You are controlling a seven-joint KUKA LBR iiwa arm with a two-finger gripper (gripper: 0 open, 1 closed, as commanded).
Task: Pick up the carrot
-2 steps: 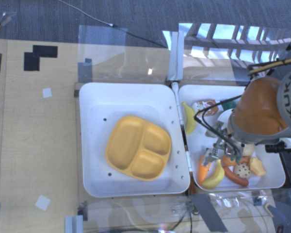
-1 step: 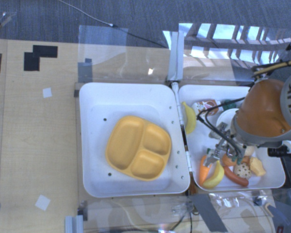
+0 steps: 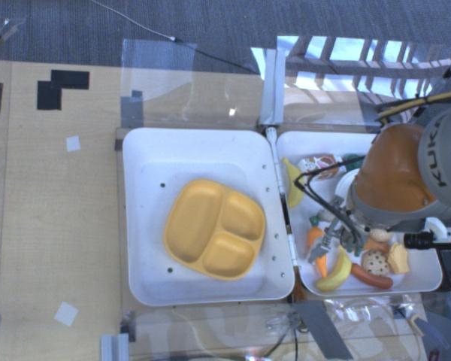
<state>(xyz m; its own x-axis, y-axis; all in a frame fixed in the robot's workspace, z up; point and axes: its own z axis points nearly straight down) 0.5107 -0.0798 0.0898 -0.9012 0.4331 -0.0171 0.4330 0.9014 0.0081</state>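
**Gripper low in the right bin beside the carrot**

Nearest the camera, along the front wall of the right bin (image 3: 428, 280), lie a yellow banana (image 3: 335, 274) and, at its 3 o'clock, a red sausage (image 3: 371, 277). Just beyond the sausage sit a speckled cookie (image 3: 374, 262) and a pale yellow cheese wedge (image 3: 398, 259).

The carrot (image 3: 316, 238) lies just beyond the banana's upper end, near the bin's left wall; it is orange, with a second orange part (image 3: 321, 264) showing at its 6 o'clock against the banana. The gripper (image 3: 332, 237) hangs just at the carrot's 3 o'clock, its metal fingers (image 3: 337, 232) very close to the carrot. Whether they touch it, and whether they are spread or pressed together, cannot be told, because cable and wrist parts clutter them.

Above the gripper, the arm's orange band (image 3: 395, 168) and grey body (image 3: 443, 156) cover the bin's middle and right. A black cable (image 3: 310, 189) loops off the wrist toward 9 o'clock. Farther in, a yellow item (image 3: 292, 177) rests by the left wall, and a red-and-white packet (image 3: 319, 162) lies at its 2 o'clock.

In the left bin (image 3: 146, 164), at 9 o'clock of all this, a yellow divided plate (image 3: 214, 228) sits about centre. A clear panel (image 3: 195, 81) stands at the far side of the bins.
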